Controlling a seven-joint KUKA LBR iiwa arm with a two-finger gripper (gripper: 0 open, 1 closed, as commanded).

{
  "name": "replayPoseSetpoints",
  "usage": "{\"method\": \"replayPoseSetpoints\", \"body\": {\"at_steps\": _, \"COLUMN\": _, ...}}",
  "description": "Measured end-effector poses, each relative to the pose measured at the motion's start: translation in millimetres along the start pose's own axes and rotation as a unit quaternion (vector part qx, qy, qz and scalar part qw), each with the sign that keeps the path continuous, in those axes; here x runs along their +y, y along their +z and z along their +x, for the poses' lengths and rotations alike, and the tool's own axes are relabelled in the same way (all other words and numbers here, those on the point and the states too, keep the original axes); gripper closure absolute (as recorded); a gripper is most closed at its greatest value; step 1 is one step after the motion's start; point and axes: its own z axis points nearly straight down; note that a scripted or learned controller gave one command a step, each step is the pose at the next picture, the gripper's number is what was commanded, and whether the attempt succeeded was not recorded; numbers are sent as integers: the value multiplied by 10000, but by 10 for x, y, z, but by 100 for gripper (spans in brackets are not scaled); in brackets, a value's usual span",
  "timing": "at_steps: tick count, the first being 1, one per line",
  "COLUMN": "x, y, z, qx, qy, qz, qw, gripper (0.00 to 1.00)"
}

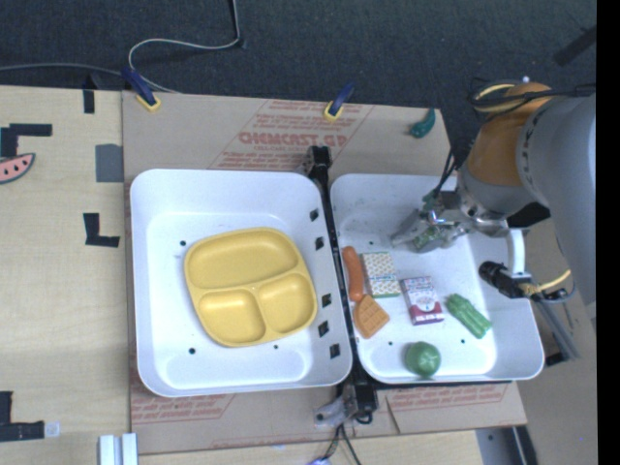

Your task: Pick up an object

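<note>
The right bin [387, 197] holds several small items: an orange sausage [355, 270], a pale checkered packet [380, 272], an orange cracker [370, 315], a red and white carton [421, 299], a green pickle [468, 316] and a green ball [422, 358]. My gripper [418, 232] hangs over the upper middle of this bin, pointing left, just above and to the right of the checkered packet. Nothing shows between its fingers.
The left bin [160, 197] carries a yellow divided plate [251, 285]. A black divider with clips runs between the bins. The arm's grey body and orange band [504, 148] cover the right bin's far right corner. Cables lie beyond the bench's back edge.
</note>
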Motion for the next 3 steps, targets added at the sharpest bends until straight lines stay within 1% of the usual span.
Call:
{"method": "replayPoseSetpoints", "body": {"at_steps": 1, "x": 6, "y": -103, "z": -5, "qx": -12, "qy": -3, "qz": -13, "qw": 10000, "gripper": 100}}
{"method": "replayPoseSetpoints", "body": {"at_steps": 2, "x": -330, "y": -1026, "z": 150, "qx": 2, "qy": 1, "qz": 6, "qw": 10000, "gripper": 100}}
{"method": "replayPoseSetpoints", "body": {"at_steps": 3, "x": -788, "y": -1582, "z": 620, "qx": 8, "qy": -4, "qz": 17, "qw": 10000, "gripper": 100}}
